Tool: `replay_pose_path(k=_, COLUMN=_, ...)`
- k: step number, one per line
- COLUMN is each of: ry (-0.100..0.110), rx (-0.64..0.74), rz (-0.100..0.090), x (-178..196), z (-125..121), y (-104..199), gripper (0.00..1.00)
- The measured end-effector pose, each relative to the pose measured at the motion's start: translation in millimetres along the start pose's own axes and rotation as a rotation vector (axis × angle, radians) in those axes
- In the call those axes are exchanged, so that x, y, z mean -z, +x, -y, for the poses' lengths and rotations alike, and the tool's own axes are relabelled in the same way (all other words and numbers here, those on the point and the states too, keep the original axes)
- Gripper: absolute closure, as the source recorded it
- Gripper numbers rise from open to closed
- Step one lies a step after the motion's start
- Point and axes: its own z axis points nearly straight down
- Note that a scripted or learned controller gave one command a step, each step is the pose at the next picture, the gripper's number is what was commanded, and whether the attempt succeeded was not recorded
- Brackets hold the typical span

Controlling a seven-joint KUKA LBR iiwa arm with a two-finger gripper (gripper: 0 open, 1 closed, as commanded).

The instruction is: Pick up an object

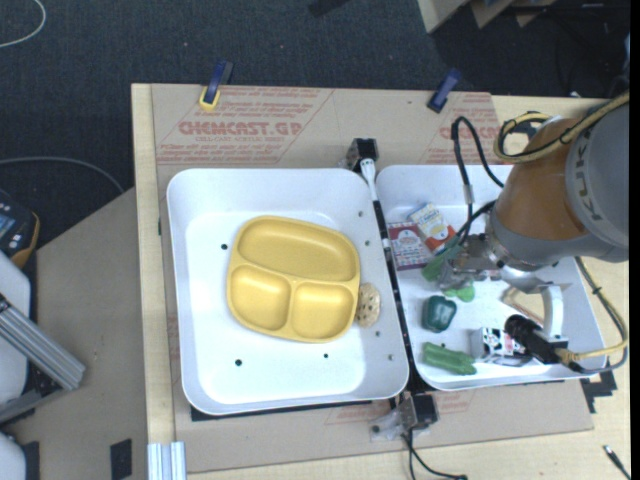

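Small green objects (441,314) and cartons (429,220) lie scattered in the right bin (585,298)

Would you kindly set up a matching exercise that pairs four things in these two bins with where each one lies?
Things:
1. yellow divided plastic plate
2. round speckled cookie
3. long green block
4. small red-and-white packet

Places:
A. right bin, far end
B. middle of left bin
C. right bin, near edge
D. left bin, touching the plate's right rim

Pairs: 1-B, 2-D, 3-C, 4-A
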Motion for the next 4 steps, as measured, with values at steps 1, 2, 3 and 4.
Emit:
replay_pose_path(k=1, ry=0.0, rx=0.003, rz=-0.002, x=54, z=-12, y=-4, gripper=1.0)
replay_pose_path(k=2, ry=0.0, rx=0.003, rz=-0.002, x=107, z=-3, y=-6, gripper=1.0)
replay_pose_path(k=3, ry=0.001, rx=0.004, rz=-0.002, x=128, z=-5, y=-6, gripper=1.0)
replay_pose_path(k=4, ry=0.009, rx=0.009, rz=-0.007, x=119, z=-7, y=53, gripper=1.0)
